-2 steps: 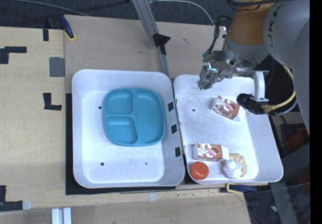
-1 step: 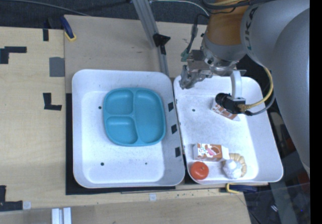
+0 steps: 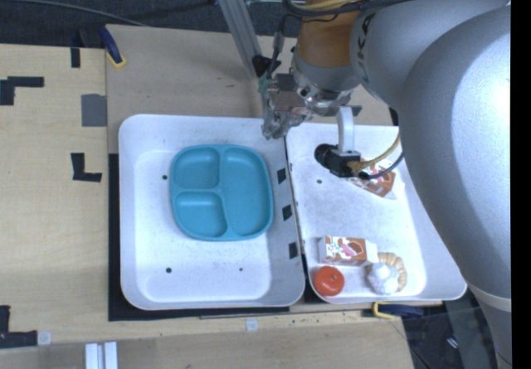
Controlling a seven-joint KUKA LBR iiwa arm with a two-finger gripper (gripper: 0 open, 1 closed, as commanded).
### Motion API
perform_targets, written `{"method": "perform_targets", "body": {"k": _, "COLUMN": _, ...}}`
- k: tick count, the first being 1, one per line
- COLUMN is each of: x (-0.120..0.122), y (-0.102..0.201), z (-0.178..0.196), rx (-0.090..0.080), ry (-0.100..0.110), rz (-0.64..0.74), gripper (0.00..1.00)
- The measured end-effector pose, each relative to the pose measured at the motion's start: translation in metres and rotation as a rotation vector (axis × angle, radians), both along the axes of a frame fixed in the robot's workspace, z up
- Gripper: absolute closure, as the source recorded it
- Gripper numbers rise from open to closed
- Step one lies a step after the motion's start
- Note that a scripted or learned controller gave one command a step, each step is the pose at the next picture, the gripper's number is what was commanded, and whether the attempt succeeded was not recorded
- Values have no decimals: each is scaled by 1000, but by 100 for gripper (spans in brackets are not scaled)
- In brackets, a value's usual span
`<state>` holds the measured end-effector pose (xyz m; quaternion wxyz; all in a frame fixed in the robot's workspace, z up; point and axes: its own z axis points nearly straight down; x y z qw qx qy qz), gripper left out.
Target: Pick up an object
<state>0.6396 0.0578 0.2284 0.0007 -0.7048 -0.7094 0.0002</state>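
My gripper [image 3: 275,120] hangs over the far end of the divider between the two bins, at the back rim. In the right bin [image 3: 415,226] lie a small orange and white box [image 3: 344,250], a red tomato-like ball [image 3: 328,280], a white and tan pastry-like item [image 3: 387,273], and a red and white packet [image 3: 378,183] partly hidden under the arm's black fitting [image 3: 333,159]. All of these objects lie apart from the gripper, nearer the front. I see nothing held under the gripper.
A blue divided plate [image 3: 221,192] lies in the left bin [image 3: 141,218]. The grey arm with its orange band [image 3: 340,2] covers the upper right. A metal bar [image 3: 232,2] slants down behind the bins.
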Motion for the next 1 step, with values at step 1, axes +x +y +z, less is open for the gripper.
{"method": "perform_targets", "body": {"k": 1, "x": 19, "y": 44, "z": 9, "rx": -2, "ry": 0, "rz": -3, "gripper": 100}}
